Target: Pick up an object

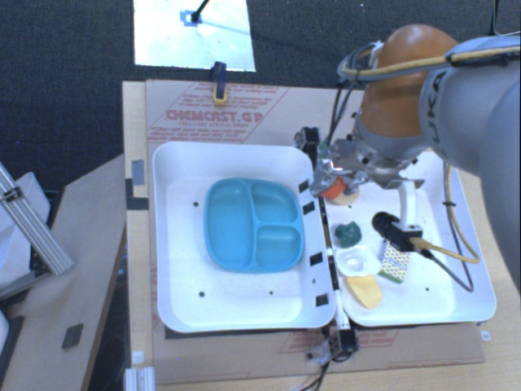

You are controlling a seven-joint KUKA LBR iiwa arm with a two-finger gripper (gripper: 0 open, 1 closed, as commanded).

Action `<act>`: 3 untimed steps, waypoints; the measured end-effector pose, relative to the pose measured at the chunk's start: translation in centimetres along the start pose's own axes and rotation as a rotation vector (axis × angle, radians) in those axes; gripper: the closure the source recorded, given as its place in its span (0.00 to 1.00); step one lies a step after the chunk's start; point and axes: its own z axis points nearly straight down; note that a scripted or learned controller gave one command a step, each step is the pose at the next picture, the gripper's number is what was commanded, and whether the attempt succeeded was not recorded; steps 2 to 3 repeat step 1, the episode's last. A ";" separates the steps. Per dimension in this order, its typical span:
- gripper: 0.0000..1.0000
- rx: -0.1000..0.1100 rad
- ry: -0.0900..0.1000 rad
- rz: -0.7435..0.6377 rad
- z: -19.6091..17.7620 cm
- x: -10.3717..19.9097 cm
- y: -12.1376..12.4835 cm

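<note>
Right bin (476, 300): yellow wedge (365, 291) at 6 o'clock, white fried-egg piece (353, 261), green lump (348, 233), orange item (333, 190) under gripper (335, 177), grip unclear. Left bin (175, 300): smooth blue divided plate (252, 223), central.

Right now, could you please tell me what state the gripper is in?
Gripper: low over the left edge of the right bin, by an orange object; open or closed cannot be told.

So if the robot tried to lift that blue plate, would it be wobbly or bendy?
Probably not bendy: the blue plate looks like stiff molded plastic with three sections. It lies flat in the left bin, so its low rim may be hard to pinch. It seems light, so it might slide when pushed.
</note>
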 end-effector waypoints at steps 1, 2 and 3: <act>1.00 0.001 0.000 0.000 0.6 4.5 -0.2; 1.00 0.001 0.000 0.000 0.6 4.5 -0.2; 1.00 0.001 0.000 0.000 0.6 4.5 -0.2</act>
